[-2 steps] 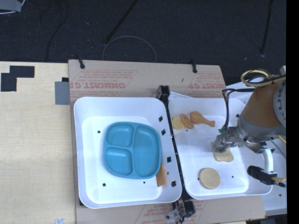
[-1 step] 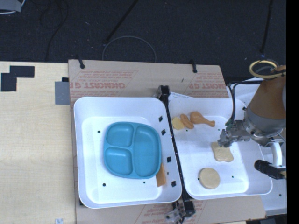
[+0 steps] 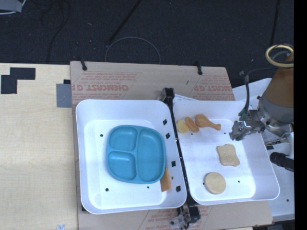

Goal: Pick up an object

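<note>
In the right bin [image 3: 261, 188] lie a toast-like tan slice [image 3: 228, 155], a round tan biscuit [image 3: 215, 182], a drumstick-shaped piece [image 3: 206, 122] and a small yellowish piece [image 3: 183, 126]. My gripper [image 3: 238, 131] hangs at the bin's right side, just above and to the right of the toast slice. Nothing shows between its tips.
The left bin [image 3: 91, 128] holds a blue divided plate [image 3: 135, 153], and a thin orange-brown stick [image 3: 165, 181] lies by the plate's lower right corner. A black divider [image 3: 173, 143] runs between the bins. Cardboard [image 3: 144, 83] lies under both.
</note>
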Motion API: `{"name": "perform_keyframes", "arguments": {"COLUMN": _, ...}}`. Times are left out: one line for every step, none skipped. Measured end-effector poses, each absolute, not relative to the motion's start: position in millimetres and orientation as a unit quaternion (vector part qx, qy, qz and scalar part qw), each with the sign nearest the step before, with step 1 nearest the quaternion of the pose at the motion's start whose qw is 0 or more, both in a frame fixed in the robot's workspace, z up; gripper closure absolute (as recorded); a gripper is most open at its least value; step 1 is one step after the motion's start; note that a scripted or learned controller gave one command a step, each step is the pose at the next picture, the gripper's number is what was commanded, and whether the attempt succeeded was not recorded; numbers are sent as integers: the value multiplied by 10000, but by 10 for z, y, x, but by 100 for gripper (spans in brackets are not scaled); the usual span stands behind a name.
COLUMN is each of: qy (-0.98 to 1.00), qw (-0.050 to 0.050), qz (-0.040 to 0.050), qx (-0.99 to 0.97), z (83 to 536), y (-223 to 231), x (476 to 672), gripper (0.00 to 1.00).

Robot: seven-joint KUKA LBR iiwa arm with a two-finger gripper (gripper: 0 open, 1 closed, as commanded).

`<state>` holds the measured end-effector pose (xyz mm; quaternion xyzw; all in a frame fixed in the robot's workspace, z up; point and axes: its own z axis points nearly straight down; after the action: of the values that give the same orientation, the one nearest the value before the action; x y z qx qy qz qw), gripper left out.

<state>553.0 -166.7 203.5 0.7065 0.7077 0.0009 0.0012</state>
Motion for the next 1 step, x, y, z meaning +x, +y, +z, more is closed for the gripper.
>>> {"name": "perform_keyframes", "arguments": {"qy": 7078, "qw": 13, "qz": 9, "qx": 7064, "z": 2535, "y": -1615, "x": 5460, "gripper": 100}}
